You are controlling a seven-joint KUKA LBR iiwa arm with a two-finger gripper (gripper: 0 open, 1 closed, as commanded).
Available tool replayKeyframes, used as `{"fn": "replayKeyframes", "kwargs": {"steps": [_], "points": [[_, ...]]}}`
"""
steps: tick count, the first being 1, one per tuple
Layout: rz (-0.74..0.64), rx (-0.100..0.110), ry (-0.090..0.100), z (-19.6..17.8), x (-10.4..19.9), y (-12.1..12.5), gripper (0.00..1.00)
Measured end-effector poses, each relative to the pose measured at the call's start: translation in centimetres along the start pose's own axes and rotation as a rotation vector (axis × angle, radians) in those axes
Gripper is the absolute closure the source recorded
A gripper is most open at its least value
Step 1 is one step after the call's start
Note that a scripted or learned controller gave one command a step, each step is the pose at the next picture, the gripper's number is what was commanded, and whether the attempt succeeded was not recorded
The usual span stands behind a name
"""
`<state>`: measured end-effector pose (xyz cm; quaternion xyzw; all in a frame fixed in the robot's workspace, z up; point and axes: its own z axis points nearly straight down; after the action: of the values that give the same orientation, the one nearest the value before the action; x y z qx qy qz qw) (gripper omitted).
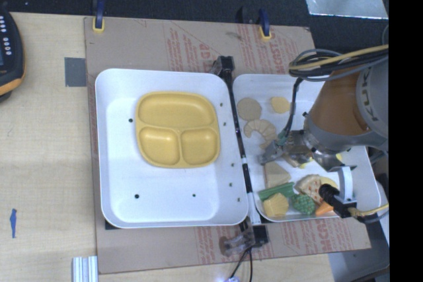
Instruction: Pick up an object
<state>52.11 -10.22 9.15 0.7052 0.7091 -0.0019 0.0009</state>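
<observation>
Left bin (119, 142): yellow tray (177, 128), wide margins | jaws (274, 154) among right-bin food.

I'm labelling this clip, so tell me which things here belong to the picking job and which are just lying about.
Job: gripper; food pieces in the right bin.

Lying about: yellow divided plate in the left bin; blue clamps; handheld controller at the far left.

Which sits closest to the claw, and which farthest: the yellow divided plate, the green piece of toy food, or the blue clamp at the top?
From the claw:
1. Green piece, just below it in the right bin.
2. Yellow divided plate, in the left bin.
3. Blue clamp, at the board's top edge.
</observation>
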Motion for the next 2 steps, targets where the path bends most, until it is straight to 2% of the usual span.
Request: {"fn": "replayKeyframes", "kwargs": {"steps": [1,2], "points": [[0.003,-0.008,-0.003,-1.54,-0.27,0.18,1.00],[0.003,-0.006,-0.004,-2.51,-0.36,0.13,1.00]]}}
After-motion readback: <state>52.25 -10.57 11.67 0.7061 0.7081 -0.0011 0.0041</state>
